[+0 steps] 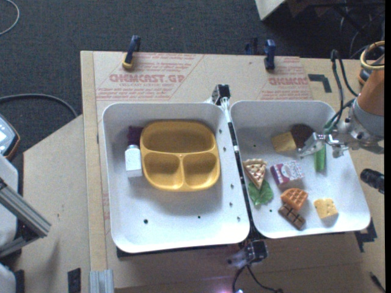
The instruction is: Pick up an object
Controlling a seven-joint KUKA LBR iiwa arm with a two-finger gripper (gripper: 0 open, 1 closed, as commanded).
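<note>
Tool point(322, 144): over the right bin's far right part, reaching in from the right; its fingers sit close on either side of a green stick point(320, 159), which hangs upright between them, so it seems pinched.
Green stick: directly below the tool, its lower end near the bin floor.
Right bin point(357, 195): the one under the tool; white, shallow, holding toy food.
Brown piece point(300, 133): just left of the tool, touching a tan cube point(284, 141) further left.
Purple-and-white packet point(286, 173): nearer the camera and left of the tool.
Pizza slice point(255, 171): further left, beside the bin's left wall, with a green leaf point(262, 194) just below it.
Waffle point(294, 197) and chocolate bar point(292, 216): toward the near edge, left of the tool.
Cheese wedge point(326, 209): near edge, almost straight below the tool.
Left bin point(116, 224): well left of the tool; holds a yellow divided plate point(179, 154), a small white bottle point(133, 160) at the plate's left edge, and a dark purple item point(134, 133) behind it.
Tabletop point(91, 102): carries both bins side by side.
</note>
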